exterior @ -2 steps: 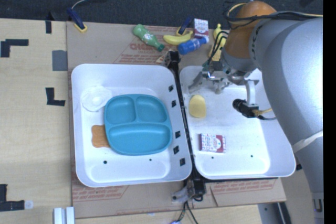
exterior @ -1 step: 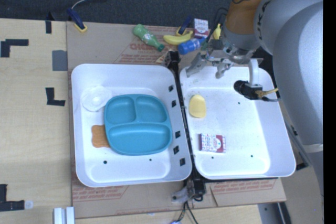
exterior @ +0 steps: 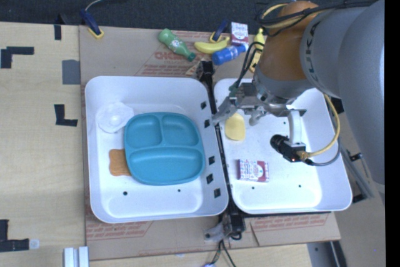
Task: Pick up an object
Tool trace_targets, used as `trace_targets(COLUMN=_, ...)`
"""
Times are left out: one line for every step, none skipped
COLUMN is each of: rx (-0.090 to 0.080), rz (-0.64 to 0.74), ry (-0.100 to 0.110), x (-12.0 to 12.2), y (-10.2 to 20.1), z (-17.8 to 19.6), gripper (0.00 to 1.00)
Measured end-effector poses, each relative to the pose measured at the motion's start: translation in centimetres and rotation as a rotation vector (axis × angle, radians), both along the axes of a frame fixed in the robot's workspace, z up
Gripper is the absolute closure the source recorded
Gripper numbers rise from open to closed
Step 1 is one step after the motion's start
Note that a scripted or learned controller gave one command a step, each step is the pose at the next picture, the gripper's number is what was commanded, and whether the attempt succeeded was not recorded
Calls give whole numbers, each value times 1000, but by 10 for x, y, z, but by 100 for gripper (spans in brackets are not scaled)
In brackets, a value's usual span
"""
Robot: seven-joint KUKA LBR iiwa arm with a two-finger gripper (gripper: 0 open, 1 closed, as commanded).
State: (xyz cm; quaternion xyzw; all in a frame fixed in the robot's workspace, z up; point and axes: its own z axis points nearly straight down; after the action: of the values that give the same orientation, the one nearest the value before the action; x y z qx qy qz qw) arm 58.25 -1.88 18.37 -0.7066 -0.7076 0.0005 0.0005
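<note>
Looking first at the near edge of the worktop [exterior: 44,197], we see 2 white bins side by side. In the right bin [exterior: 325,194] a small red-and-white packet [exterior: 252,170] lies flat toward the near side. Beyond it sits a pale yellow object [exterior: 235,127], close to the bin's left wall. The gripper [exterior: 253,110] hangs just above and beside that yellow object, with the grey arm [exterior: 340,40] and its orange band [exterior: 282,53] coming in from the right. We cannot tell how far apart the fingers stand, nor whether they have hold of anything.

In the left bin [exterior: 100,197] a blue divided tray [exterior: 164,147] fills the middle, a tan flat piece [exterior: 117,162] pokes out from under its left edge, and a clear round lid [exterior: 113,117] rests at the far left corner.

Farther back, on the cardboard behind the bins, lie a green bottle [exterior: 175,45], a yellow banana [exterior: 211,45], a blue item [exterior: 227,54] and a small carton [exterior: 239,30].
</note>
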Motion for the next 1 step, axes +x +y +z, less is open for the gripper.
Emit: trace_targets(rx=-1, rz=-1, ry=-1, x=38, y=-40, z=0, gripper=0)
